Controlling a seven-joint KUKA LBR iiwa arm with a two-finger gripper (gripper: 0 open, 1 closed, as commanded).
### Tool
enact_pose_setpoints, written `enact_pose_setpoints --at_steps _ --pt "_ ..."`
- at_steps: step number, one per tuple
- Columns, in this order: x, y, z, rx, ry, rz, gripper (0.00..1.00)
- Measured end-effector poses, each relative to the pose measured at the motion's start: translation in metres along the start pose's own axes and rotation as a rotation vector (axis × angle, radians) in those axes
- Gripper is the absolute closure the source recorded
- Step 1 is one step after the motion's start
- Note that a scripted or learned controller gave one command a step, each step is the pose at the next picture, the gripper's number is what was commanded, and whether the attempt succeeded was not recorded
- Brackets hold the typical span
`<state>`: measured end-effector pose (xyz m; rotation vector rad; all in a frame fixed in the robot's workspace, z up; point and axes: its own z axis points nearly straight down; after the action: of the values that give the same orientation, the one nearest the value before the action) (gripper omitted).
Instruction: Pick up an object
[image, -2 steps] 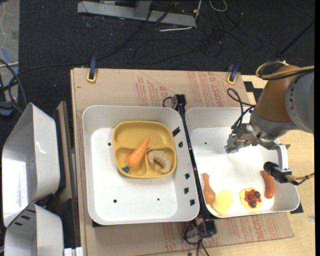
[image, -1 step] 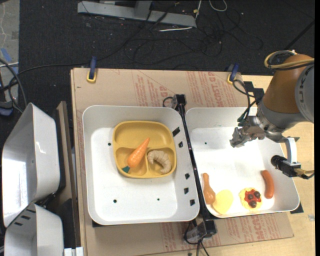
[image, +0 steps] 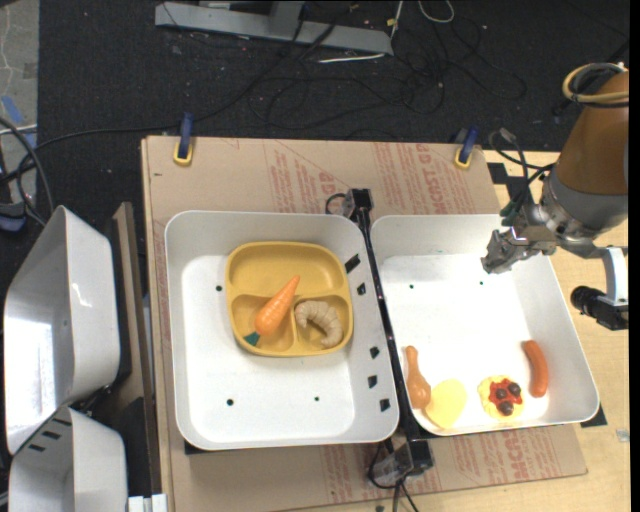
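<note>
Camera view was taken from above, and the tool (image: 497, 257) was seen over the back of the right bin (image: 470, 330), close to that bin's far wall and toward its right side. Whether the tool was open or closed could not be told; nothing was seen gripped in it.

No single object was named by the task, so the nearest candidates were judged to be those in the right bin. All of them were grouped along that bin's near edge: a sausage (image: 537, 367) toward the near right corner, a small yellow piece with dark red berries (image: 502, 395) just beside it to the left, a pale yellow disc (image: 447, 400) further left, and an orange drumstick (image: 414, 375) against the bin's left wall. Every one of these was set well apart from the tool, on the near side of the bin.

The sausage was judged the closest, lying almost straight toward the bin's near edge from the tool, slightly to the right. Its long axis was run roughly from the bin's far side to its near side, so a grasp across its short width would be called for.

A yellow divided plate (image: 240, 268) with a carrot (image: 277, 305) and a pale shrimp-like piece (image: 321, 321) was held in the left bin (image: 200, 400), further away.
</note>
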<state>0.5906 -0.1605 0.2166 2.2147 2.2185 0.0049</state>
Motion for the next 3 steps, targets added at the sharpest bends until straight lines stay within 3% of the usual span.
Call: enact_pose_setpoints --at_steps 1,3 --pt "0.000 0.000 0.010 0.007 0.002 0.000 1.00" --pt "0.107 0.010 -0.001 0.006 0.004 -0.006 1.00"
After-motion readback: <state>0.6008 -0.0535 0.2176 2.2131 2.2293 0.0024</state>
